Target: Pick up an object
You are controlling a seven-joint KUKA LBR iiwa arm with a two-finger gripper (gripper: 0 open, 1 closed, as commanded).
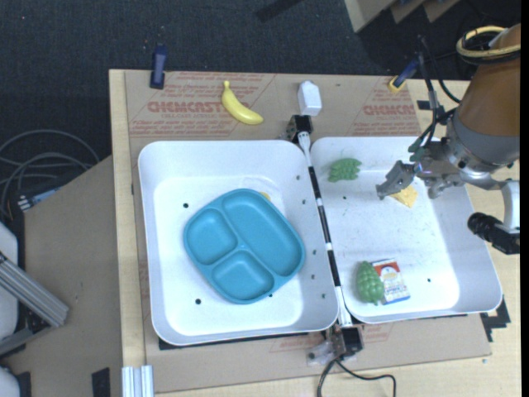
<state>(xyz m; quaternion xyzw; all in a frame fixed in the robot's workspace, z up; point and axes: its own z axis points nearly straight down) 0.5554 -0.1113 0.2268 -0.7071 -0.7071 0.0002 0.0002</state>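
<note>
In the right bin (pixel 463 255), my gripper (pixel 411 186) hangs low near the far side, its two dark fingers spread open. A small yellow wedge (pixel 405 196) lies on the bin floor just below and between the fingertips; I cannot tell whether they touch it. A green leafy toy (pixel 344 169) lies to the gripper's left by the bin's far-left corner. Near the front of the same bin a green bumpy toy (pixel 369 281) rests against a small red-and-white box (pixel 391 279).
The left bin (pixel 165 188) holds a blue divided plate (pixel 242 244). On the cardboard behind the bins lie a yellow banana (pixel 240 106), a white block (pixel 310 98) and a blue clip (pixel 158 67). A divider rail (pixel 322 222) runs between the bins.
</note>
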